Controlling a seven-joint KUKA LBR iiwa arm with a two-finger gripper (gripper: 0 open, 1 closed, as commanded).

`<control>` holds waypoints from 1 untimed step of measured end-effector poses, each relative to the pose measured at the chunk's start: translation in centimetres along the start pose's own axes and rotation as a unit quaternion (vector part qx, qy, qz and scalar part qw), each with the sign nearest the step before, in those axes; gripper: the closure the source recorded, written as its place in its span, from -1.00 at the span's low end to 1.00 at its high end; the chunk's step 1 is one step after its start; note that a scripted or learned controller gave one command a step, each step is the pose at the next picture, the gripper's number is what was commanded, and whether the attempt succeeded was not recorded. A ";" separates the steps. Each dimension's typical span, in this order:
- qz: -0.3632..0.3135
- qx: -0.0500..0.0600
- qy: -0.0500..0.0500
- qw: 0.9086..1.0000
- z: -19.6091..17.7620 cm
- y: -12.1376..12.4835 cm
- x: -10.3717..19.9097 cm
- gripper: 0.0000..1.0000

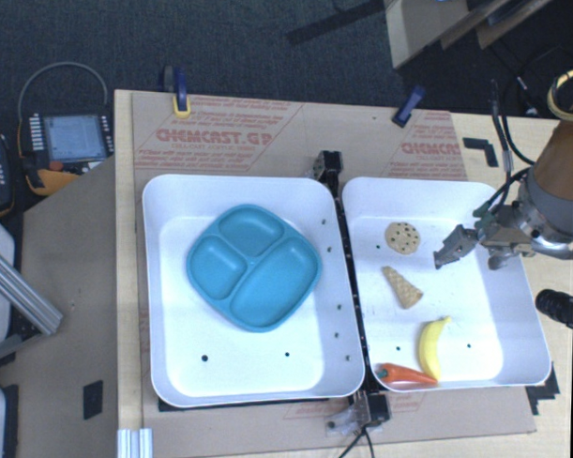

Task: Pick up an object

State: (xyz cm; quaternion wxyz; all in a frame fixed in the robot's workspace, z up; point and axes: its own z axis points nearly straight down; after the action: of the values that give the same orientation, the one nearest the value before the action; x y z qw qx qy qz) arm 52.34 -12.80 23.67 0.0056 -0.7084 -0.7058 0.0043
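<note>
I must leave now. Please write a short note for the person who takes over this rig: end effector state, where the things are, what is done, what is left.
End effector: over the right bin, upper right part, holding nothing.
Right bin: cookie, wedge-shaped piece, banana, orange-red item at the front edge.
Left bin: blue divided plate.
Done: nothing picked yet.
Left: grasp one object and lift it.

You see the gripper (475,245) spread open above the right bin (507,358) at its three o'clock side, holding nothing. A cookie (402,238) lies toward nine o'clock of it, a wedge (403,287), banana (433,347) and carrot (405,374) toward seven. The left bin (169,360) bears a blue plate (254,266).
</note>
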 end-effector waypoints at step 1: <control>-0.002 -0.007 -0.001 1.000 -0.7 0.2 0.0 -1.00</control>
State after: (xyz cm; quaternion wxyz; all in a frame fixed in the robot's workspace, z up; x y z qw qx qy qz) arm 52.59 -12.76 24.40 -0.0003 -0.7071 -0.7071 0.0000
